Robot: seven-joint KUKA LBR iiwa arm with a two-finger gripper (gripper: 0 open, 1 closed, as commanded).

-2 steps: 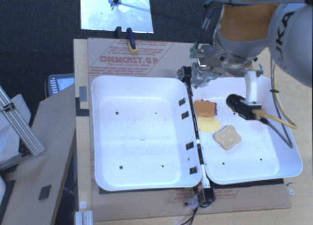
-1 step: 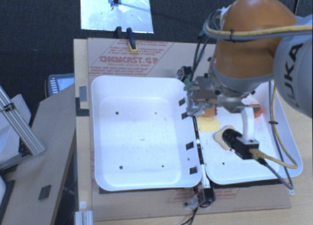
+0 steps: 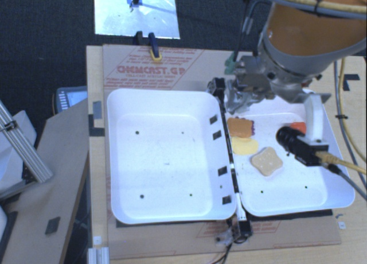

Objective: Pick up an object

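Two white bins sit side by side on the desk [image 3: 97, 159] in the camera view — the left bin [image 3: 166, 154] and the right bin [image 3: 298, 194], joined along a dark clipped seam. The arm [image 3: 315, 16] reaches in from the right, its orange band above the grey wrist, and the hand [image 3: 238, 103] hangs over the far left corner of the right bin; whether it is spread or pressed together I cannot tell, and nothing is seen pinched in it. Just below the hand lies an orange block [image 3: 240, 127], touching a yellow piece [image 3: 245, 146]. Near these lies a toast-shaped piece [image 3: 266, 161]. A small red piece [image 3: 297, 126] shows beside a black cylinder [image 3: 295, 142] on the arm.
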